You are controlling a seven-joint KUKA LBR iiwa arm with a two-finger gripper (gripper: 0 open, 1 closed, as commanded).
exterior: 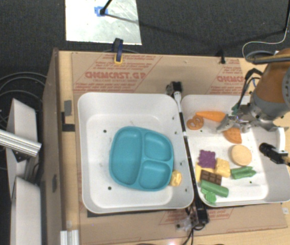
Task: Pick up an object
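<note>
My gripper (pixel 228 125) hangs low over the back of the right bin (pixel 280 190), reaching in from the right. It sits just above an orange wedge-shaped toy (pixel 233 136) and close to the right end of an orange carrot (pixel 212 116). A small brown pretzel (pixel 194 122) lies to the left of the carrot. Nothing can be seen held in the gripper.
Nearer the front of the right bin lie a tan round piece (pixel 241 154), a purple piece (pixel 207 158), a yellow block (pixel 222 167), a chocolate bar (pixel 210 177) and green vegetables (pixel 214 190). The left bin (pixel 91 137) holds a teal divided plate (pixel 139 157) and a small yellow toy (pixel 176 178).
</note>
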